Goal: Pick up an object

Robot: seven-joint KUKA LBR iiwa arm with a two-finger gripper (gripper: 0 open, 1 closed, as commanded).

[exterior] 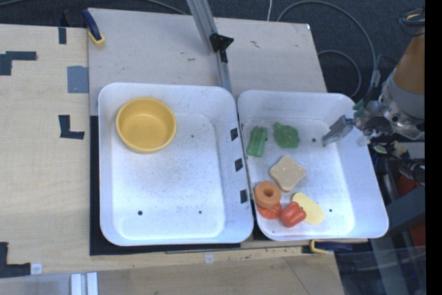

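Grey hand (336,130) hovers over the right bin (366,207); whether it is apart or together, I cannot tell. Green pieces (285,135) lie just left of it, bread (287,173) lower left.

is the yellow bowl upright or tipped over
Upright. The round yellow plastic bowl sits in the left shallow white bin with its opening facing up, its inner floor and whole rim visible.

**Two bins side by side**

The left bin (166,169) holds a bowl (146,124) toward ten o'clock. In the right bin (359,204), two vegetables (257,141) (286,135) lie at eleven o'clock, bread (287,173) sits central, and a doughnut (267,194), pepper (292,215) and chip (311,209) cluster at seven o'clock.
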